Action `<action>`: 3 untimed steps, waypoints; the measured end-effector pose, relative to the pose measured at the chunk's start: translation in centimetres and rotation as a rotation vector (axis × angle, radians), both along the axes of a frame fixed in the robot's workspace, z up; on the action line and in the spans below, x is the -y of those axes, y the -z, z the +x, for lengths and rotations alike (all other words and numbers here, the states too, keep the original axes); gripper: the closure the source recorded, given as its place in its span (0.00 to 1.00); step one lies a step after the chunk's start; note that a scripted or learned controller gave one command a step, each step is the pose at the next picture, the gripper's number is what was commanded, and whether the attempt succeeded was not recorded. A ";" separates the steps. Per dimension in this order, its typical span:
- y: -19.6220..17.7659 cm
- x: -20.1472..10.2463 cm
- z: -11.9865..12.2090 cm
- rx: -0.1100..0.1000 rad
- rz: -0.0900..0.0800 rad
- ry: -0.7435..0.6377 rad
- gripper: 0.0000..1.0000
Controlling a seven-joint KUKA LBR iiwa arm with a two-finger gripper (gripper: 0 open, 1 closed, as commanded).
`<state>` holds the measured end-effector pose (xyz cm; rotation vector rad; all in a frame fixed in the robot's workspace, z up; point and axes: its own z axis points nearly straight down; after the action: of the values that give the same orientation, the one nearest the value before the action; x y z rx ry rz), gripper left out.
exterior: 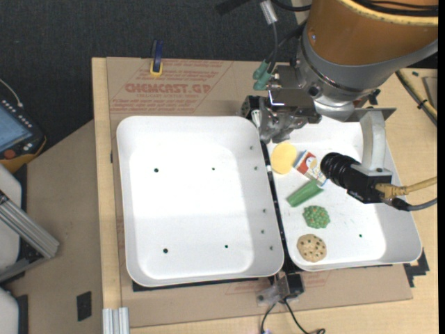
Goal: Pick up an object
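My gripper [280, 132] hangs over the far left part of the right bin [368, 245], just above a yellow round object [282, 158]. Right of the yellow one lies a small red and white carton [306, 164]. A green stick [304, 194] lies below it, then a green bumpy ball [317, 217] and a cookie [311, 248] near the front rim. Nothing shows between the fingers.
The left bin [188, 193] sits beside the right one on a cardboard sheet [174, 82]. A black cylinder with a cable [354, 176] juts over the right bin. The big orange and grey arm [368, 26] covers the far right corner.
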<state>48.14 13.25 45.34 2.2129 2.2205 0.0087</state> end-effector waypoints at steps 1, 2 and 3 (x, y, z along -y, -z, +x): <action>-8.7 -4.3 -0.2 0.002 0.006 -0.002 1.00; 7.9 -8.2 -0.4 -0.025 -0.006 0.000 1.00; 12.2 -6.9 -0.3 -0.017 -0.002 0.006 1.00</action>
<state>47.85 20.15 33.10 2.2262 2.2214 -0.0125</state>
